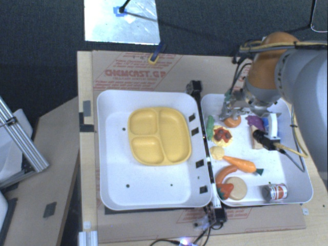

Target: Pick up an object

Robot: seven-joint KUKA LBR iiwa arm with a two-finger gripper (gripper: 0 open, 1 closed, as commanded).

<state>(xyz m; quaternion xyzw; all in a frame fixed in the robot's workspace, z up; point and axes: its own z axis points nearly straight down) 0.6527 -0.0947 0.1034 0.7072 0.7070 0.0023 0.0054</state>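
The claw [231, 110] sits low in the right bin [296, 188], touching a small orange piece [233, 121] at its six o'clock; whether it grips cannot be told.

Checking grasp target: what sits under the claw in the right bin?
An orange rounded item lies right under the claw, partly covered; a purple piece sits beside it. The covered part stays unseen.
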